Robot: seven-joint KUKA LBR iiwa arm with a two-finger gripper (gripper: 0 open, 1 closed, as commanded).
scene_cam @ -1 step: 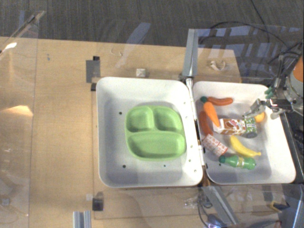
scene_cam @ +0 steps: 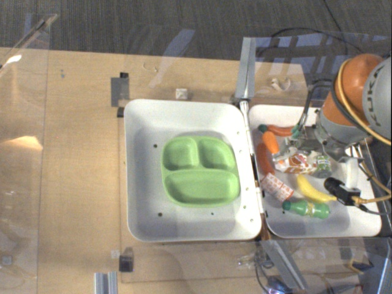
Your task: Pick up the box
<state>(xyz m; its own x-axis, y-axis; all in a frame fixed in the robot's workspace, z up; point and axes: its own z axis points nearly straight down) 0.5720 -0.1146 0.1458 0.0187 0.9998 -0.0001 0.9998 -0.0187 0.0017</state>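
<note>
Small red-and-white patterned cardboard box [scene_cam: 277,187] lying flat in the right white bin [scene_cam: 367,225], below and left of the jaws [scene_cam: 304,141]. Probably light, stiff, crushable; best pinched across its short sides. Jaws' state: cannot tell.

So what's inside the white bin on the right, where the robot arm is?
The right bin holds a banana, a green bottle, a red-patterned box, carrot-like pieces and a crinkly packet. The arm covers the bin's far right corner, so anything there is hidden.
</note>
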